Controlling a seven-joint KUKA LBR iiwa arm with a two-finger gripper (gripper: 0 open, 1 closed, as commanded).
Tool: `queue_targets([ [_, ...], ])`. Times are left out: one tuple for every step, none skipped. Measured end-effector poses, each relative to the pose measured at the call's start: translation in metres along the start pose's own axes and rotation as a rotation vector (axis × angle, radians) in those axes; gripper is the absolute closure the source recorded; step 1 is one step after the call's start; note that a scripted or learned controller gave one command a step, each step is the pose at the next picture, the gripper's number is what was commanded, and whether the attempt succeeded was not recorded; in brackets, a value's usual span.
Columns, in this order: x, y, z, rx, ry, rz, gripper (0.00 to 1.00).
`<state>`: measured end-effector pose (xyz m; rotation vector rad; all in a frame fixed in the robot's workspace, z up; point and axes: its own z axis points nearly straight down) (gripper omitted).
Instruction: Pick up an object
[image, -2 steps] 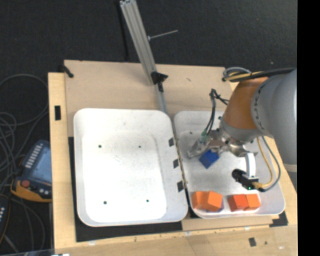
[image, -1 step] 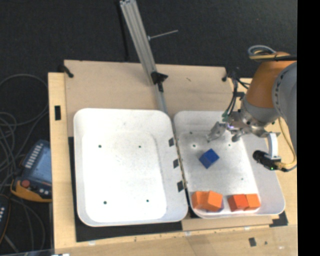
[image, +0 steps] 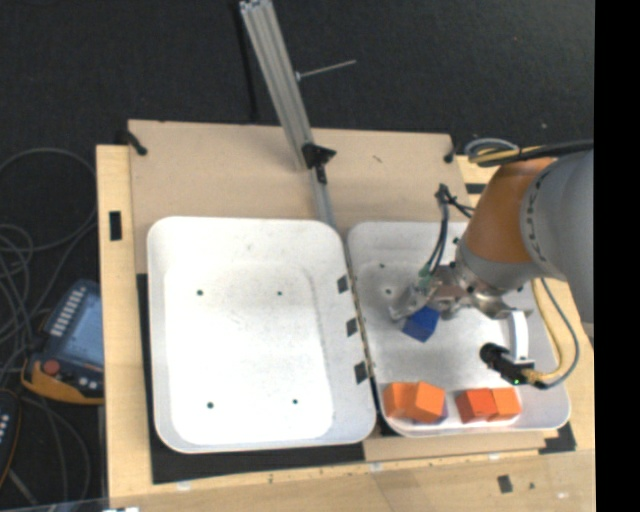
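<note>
The fingers (image: 418, 305) sit low over the right bin (image: 395, 250), and the blue block (image: 422, 324) lies right at their tips; whether they pinch it or stand spread cannot be told. Nearer the front of that bin lie two orange blocks, one at left (image: 414, 400), one at right (image: 489, 403). The left bin (image: 250, 330) rests beside it on the desk (image: 230, 170).
</note>
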<state>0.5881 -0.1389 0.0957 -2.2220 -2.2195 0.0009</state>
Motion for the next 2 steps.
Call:
queue_targets([
  [0.001,-0.015,-0.002,-0.002,-0.002,0.0,0.0],
  [0.028,0.016,-0.002,-0.005,-0.001,-0.006,0.0],
])
